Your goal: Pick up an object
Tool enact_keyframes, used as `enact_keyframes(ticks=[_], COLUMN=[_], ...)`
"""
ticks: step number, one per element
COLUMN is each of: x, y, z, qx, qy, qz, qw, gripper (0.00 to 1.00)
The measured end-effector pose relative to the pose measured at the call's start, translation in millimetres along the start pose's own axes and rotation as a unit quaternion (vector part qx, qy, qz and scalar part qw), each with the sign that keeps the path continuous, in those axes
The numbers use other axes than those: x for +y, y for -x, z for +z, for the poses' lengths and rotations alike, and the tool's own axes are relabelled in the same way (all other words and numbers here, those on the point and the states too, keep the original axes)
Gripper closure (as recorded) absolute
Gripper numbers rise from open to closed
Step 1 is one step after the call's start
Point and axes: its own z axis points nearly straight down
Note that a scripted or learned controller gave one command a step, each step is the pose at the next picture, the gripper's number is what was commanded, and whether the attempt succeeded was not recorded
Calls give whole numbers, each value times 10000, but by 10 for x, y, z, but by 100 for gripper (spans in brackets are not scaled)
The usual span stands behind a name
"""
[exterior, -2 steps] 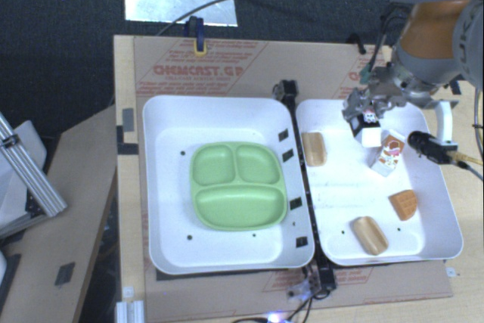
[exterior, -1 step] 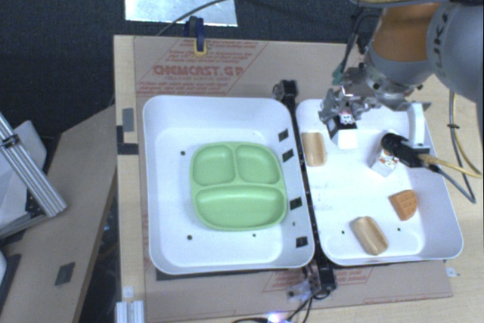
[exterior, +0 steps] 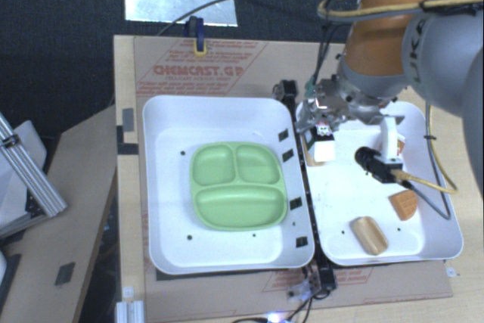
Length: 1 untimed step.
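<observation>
Clearly the choice lies across from the green plate (exterior: 238, 185), in the neighbouring bin. Nearest the camera, to the right of the plate and a little nearer than its front edge, lies one tan, bread-like roll (exterior: 369, 234). Farther right of the plate and a step back sits one orange wedge (exterior: 404, 204). Farther still, just right of the plate's far right corner and across the bin walls, is one small white block (exterior: 324, 152). The gripper (exterior: 318, 123) hangs directly over it, close or perhaps touching; whether it is open or closed on anything cannot be told from this angle. The block looks the likely target. It is probably light and stiff, with flat faces, so a pinch across two opposite sides should hold, though a smooth surface might slip. Counted: two white bins (exterior: 170, 185), one plate, one roll, one wedge, one block.
</observation>
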Motion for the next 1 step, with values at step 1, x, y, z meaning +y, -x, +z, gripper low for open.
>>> enact_keyframes(ticks=[1], x=[-100], y=[-513], z=[165], qx=[3], qy=[1], qz=[-1], qw=[10000], gripper=[100])
